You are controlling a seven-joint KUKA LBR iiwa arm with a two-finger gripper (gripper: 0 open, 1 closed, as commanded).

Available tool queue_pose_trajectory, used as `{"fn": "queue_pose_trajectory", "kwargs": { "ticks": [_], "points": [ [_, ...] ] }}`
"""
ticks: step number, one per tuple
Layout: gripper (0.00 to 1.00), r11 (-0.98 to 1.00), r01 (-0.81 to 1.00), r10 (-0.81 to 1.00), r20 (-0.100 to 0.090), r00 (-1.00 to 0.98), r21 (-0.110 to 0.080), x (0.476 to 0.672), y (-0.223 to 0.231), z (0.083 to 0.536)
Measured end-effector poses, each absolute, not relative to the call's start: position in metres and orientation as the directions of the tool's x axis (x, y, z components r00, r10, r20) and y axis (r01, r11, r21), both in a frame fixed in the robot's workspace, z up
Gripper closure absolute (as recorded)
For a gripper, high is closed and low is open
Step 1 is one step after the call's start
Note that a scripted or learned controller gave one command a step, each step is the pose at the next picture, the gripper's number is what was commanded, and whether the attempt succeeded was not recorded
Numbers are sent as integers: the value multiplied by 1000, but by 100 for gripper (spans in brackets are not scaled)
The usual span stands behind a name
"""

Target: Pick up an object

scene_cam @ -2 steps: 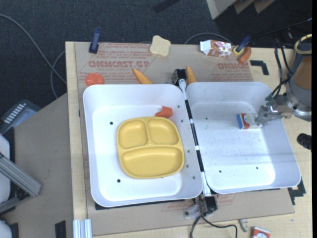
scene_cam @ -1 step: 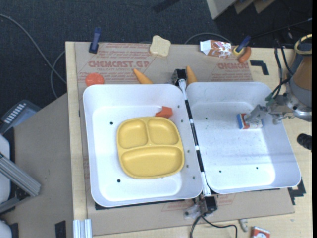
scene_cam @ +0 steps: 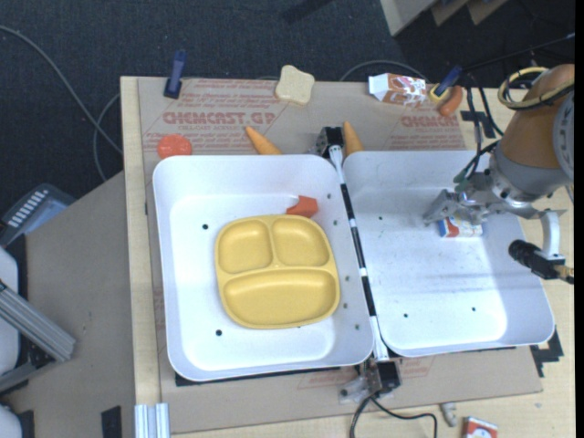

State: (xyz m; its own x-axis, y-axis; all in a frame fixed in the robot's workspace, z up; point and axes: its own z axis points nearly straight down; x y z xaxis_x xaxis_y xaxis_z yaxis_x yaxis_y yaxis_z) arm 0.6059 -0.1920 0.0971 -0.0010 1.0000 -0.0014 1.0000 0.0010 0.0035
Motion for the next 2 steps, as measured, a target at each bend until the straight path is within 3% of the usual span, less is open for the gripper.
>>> {"fn": "queue_pose_trajectory", "kwargs": {
  "ticks": [1, 2],
  "points": [
    [100, 3, 1000, 1000, -5, -3, 6, 607, -193, 108],
    [0, 3, 1000, 1000, -5, -3, 6, 607, -193, 108]
  ]
}}
